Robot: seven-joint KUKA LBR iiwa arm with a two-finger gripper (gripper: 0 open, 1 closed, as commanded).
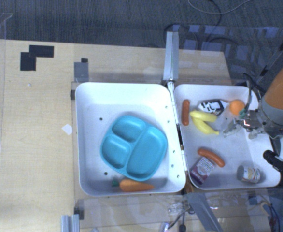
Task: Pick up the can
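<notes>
A small silver can (249, 174) with a pale label lies on its side near the front right corner of the right bin (257, 149). My gripper (234, 126) hangs over the middle of that bin, beside the bananas and just below the orange. It is well behind the can and apart from it. The grey arm with its orange band (282, 93) comes in from the right edge.
The right bin also holds yellow bananas (204, 121), an orange (236, 107), a black-and-white object (213, 105), two sausages (185, 111) (211, 157) and a dark red container (202, 169). In the left bin sit a blue divided plate (134, 147) and a carrot (134, 185).
</notes>
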